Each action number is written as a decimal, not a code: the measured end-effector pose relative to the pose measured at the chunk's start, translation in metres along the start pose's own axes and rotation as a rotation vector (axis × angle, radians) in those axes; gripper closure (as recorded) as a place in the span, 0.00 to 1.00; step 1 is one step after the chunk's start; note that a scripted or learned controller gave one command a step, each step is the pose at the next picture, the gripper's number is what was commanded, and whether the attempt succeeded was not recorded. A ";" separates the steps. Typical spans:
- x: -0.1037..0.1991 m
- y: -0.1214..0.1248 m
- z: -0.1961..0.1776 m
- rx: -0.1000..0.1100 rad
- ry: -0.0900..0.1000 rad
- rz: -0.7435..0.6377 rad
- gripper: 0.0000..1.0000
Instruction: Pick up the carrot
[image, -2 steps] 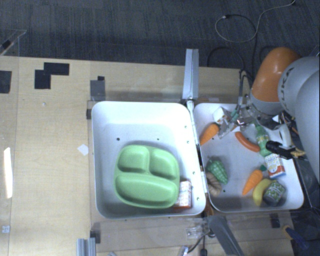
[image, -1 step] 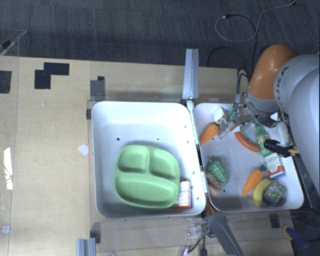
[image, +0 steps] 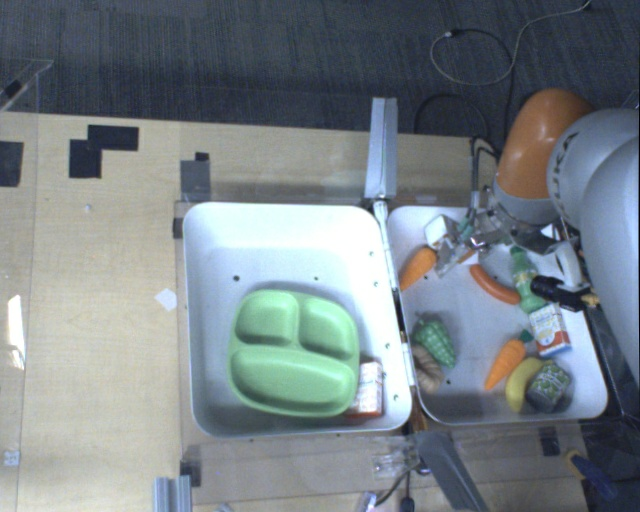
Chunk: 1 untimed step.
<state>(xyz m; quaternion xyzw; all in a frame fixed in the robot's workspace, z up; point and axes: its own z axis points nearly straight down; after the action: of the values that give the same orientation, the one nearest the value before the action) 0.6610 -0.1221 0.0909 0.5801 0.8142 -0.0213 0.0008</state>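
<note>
In the camera view, two shallow white bins are seen side by side on the bench (image: 90, 330). The left bin (image: 210, 300) holds a green divided plate (image: 295, 352), with a small packaged item (image: 370, 388) wedged against the bin's lower right corner. The right bin (image: 450, 385) is crowded: a carrot (image: 419, 266) lies at its upper left, near the dividing wall, its long axis slanting from lower left up to upper right, with the thicker end toward the gripper (image: 462, 240). A second carrot (image: 504, 363) is seen lower in the bin, beside a banana (image: 520, 383); a sausage-like orange item (image: 494, 284), a small bottle (image: 535, 300), a green leafy vegetable toy (image: 435, 340) and a dark can (image: 548, 385) are also present. The gripper is placed in the upper part of the right bin, just to the upper right of the upper carrot, seemingly touching or nearly touching its end. Whether the gripper is spread or closed cannot be told from this angle. The upper carrot is judged the likelier target, lying down and to the left of the gripper, so a short move along that slant would be called for.
</note>
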 end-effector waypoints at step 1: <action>0.003 -0.004 0.000 0.025 0.019 0.246 0.00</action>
<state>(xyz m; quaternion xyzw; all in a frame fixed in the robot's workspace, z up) 0.6563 -0.1208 0.0905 0.6759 0.7364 -0.0256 -0.0116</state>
